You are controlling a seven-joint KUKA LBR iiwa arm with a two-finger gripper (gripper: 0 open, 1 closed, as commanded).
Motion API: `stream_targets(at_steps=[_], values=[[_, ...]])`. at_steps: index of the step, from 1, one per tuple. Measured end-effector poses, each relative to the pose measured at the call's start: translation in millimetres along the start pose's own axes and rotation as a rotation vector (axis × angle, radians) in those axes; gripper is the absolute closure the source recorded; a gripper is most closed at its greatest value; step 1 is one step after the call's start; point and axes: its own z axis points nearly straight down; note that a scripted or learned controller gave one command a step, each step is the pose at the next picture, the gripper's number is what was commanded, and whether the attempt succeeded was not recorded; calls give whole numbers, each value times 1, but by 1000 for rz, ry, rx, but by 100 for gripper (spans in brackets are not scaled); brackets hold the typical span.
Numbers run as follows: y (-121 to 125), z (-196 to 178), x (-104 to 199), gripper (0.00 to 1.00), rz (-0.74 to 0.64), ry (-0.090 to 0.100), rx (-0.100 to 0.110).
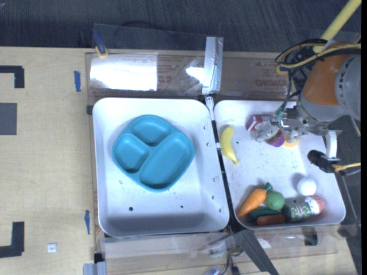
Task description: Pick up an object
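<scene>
Banana (228, 143) on white bin (258, 165)

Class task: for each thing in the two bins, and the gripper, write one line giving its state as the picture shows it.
Blue plate: upright in left bin.
Banana: flat, right bin.
Carrot: lying flat.
Bottle: on its side.
White ball: resting, untouched.
Gripper: low over the right bin's far end.

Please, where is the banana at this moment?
In the camera view the banana lies in the right bin, near its upper left corner, close beside the wall shared with the left bin. The gripper is further right.
</scene>
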Motion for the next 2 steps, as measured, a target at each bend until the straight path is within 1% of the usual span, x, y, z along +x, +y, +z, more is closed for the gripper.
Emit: stream_targets(at_steps=[1, 2], values=[[1, -11, 0, 100, -1, -2, -2], [22, -32, 2, 100, 151, -2, 5]])
